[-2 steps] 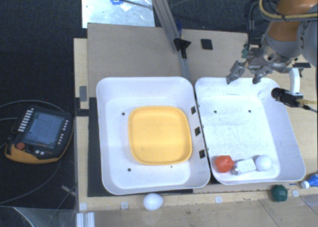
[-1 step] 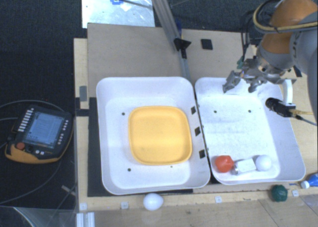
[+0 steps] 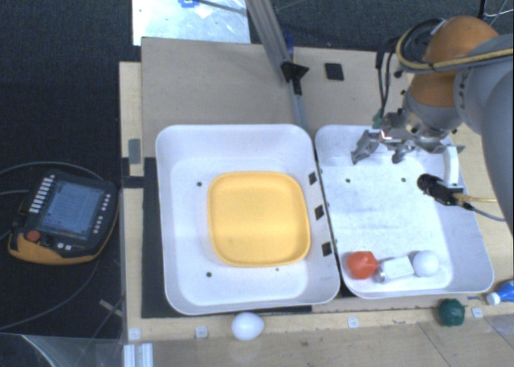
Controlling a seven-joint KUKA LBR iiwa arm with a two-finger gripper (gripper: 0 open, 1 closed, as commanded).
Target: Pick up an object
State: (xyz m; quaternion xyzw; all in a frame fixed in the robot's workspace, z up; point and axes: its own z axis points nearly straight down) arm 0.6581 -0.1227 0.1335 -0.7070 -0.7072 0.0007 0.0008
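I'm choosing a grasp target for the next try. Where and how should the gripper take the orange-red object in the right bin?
Grip the orange-red object across its rounded middle, coming straight down. It lies near the right bin's front wall, with a white piece against its right, so probably close the fingers front-to-back.

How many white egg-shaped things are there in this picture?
2. One white egg lies in the right bin near its front edge, beside a small white block and a red ball. The other white egg rests outside, on the bench before the left bin.
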